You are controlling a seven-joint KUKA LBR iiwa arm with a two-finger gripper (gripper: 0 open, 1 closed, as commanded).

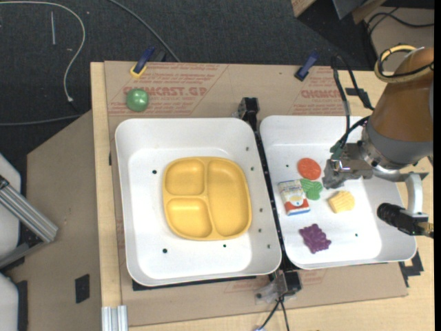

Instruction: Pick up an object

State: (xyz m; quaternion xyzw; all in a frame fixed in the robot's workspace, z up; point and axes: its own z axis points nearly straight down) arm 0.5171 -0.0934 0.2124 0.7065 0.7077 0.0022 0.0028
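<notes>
The right bin [358, 133] holds several small items: an orange-red round piece [309, 167], a green piece [313, 189], a small white, red and blue box [294, 197], a yellow block [340, 201] and a purple grape bunch [315, 238]. My gripper [335, 172] hangs over the middle of this bin. It is just right of the orange-red piece and the green piece, and just above the yellow block. From this angle I cannot tell whether it touches any of them.
In the left bin [138, 143] lies a yellow divided plate [206, 197]. A green ball [138, 100] rests on the cardboard behind the left bin. Blue clamps [143, 62] [306, 66] sit at the back edge. The arm's grey and orange body [403, 116] covers the right bin's far right corner.
</notes>
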